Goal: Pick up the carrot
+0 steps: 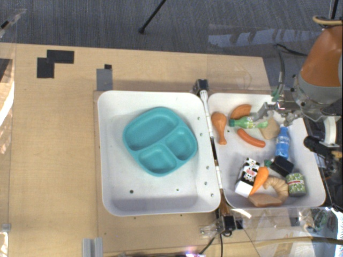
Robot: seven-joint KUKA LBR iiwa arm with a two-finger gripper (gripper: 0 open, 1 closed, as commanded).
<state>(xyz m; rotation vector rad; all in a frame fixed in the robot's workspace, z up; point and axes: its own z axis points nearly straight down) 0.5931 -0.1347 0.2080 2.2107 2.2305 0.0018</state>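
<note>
The carrot, orange with a green top, lies slanted in the lower part of the right bin. It rests between a cow-patterned carton and a croissant. My gripper hovers over the upper part of that bin, near a green bottle and a beige piece. It is well above and apart from the carrot. The grey arm with its orange band comes in from the upper right.
The right bin also holds a drumstick, an orange sausage, a blue bottle, a black block, a green can and a brown slice. A teal divided plate sits in the left bin.
</note>
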